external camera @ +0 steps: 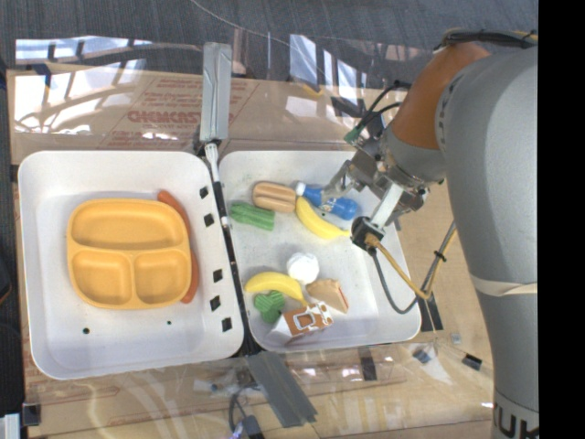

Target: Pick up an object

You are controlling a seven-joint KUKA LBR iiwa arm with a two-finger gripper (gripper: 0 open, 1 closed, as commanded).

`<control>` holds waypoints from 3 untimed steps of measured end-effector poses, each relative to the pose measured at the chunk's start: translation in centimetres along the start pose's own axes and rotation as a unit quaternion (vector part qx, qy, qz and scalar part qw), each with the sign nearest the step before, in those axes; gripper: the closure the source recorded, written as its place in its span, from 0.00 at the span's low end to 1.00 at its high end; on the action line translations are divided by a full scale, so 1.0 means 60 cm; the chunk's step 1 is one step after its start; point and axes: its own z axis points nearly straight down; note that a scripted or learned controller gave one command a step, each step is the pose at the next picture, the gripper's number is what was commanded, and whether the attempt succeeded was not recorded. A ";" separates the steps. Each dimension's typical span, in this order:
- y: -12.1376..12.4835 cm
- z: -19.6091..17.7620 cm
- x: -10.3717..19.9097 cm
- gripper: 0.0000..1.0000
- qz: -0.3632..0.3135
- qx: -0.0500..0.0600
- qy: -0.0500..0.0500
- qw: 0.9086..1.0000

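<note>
camera view: i see my gripper (352,207) low over the upper right part of the right bin (402,323), right at a blue object (336,206) that lies against the upper end of a yellow banana (320,219). i cannot tell how far the tool is open or whether it has anything; the wrist hardware hides that. the likeliest target, i judge, is that blue object, touching the banana and near a tan hot-dog bun (274,196). a green piece (252,216) sits just left of them; a second banana (274,285), a white ball (303,266) and a small toast-like piece (329,294) lie lower down. the left bin (37,245) holds a yellow divided tray (128,251). to do this well, i'd centre on the blue object alone, keep off the banana, close fully, then lift straight up.
</note>
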 end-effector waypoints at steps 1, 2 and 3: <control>0.070 0.180 0.001 0.00 0.171 0.004 -0.002 0.985; 0.111 0.180 0.006 0.00 -0.063 0.004 0.000 0.998; 0.055 0.181 0.035 0.00 -0.295 0.004 -0.001 0.956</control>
